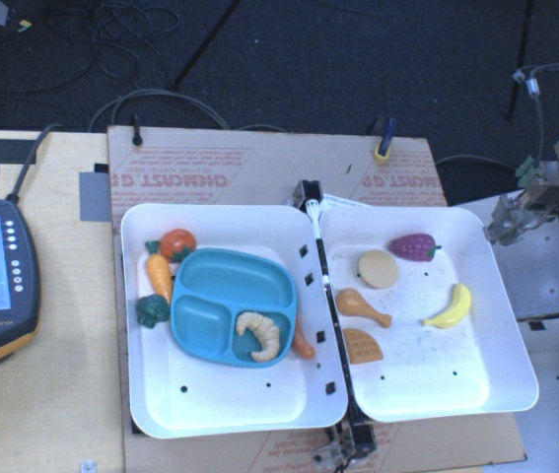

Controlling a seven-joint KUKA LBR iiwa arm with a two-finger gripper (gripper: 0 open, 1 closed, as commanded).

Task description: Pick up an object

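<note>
The left shallow white bin [151, 402] holds a blue sectioned plastic tray [222, 299] carrying a pale shrimp [261, 332], edged by tomato [177, 241], carrot [160, 275] and broccoli [152, 309], while the right white bin [496, 382] holds a yellow banana [452, 307], purple berry [412, 247], tan round cookie [378, 269], drumstick [361, 305] and waffle [361, 345].

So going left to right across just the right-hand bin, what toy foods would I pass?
Chicken drumstick → waffle → round cookie → purple berry → banana. The drumstick and waffle start nearly level, so those two are close.
</note>
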